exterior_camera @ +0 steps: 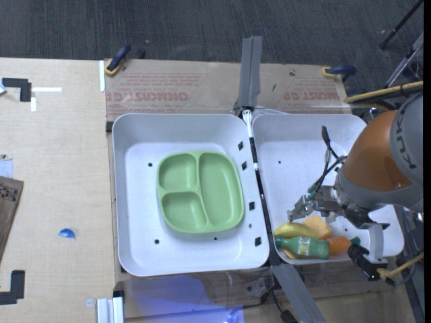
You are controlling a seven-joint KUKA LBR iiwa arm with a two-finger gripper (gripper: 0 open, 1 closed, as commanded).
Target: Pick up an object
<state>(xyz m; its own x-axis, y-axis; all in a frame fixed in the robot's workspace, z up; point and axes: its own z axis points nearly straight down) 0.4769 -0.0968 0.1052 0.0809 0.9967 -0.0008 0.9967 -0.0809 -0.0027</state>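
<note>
A grey robot arm with an orange band (378, 155) is reaching in from the right and hanging low over the right-hand white bin (283, 140). Its gripper (304, 208) is pointing down toward the bin's near corner, just above a small heap of objects. Directly under and slightly nearer than the gripper, a yellow banana-shaped toy (293, 229) is lying against a pale orange piece (320, 229). Just in front of those, a green bottle with a yellow label (304, 247) is lying on its side, its orange end (340, 245) pointing right. I cannot tell how the tool is set. Well to the gripper's left, a green divided plate (201, 192) is sitting in the left-hand bin (131, 180).
</note>
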